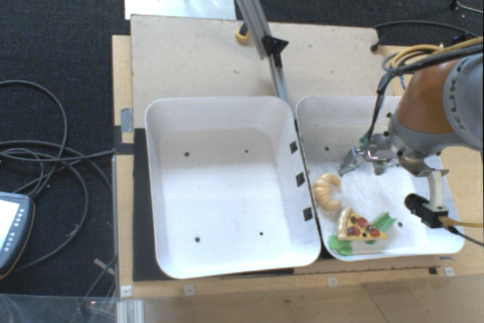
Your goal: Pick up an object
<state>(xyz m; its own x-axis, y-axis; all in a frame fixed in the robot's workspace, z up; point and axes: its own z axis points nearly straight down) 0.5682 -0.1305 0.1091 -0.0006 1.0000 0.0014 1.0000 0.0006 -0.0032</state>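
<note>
At the near edge of the right bin (318, 111) lies a toy pizza slice (360, 227), flat on the bin floor, with a green leafy piece (384, 222) touching its right side. Just beyond it and slightly left, a toy croissant (327, 191) rests near the bin's left wall, close to the pizza slice but apart from it.

The end effector (351, 160) hangs over the middle of the right bin, farther back than the croissant and to its right. Its metal fingers point left and down; nothing is visible between them, and whether they stand wide or narrow cannot be determined at this resolution. The grey arm (442, 106) with its orange band enters from the right, with yellow and black cables looped above it.

The left bin (219, 113) sits directly beside the right bin, their walls touching along the middle. Both bins stand on the table (189, 57). Beyond the bins, a slanted metal pole (249, 4) crosses the table toward the far edge.
</note>
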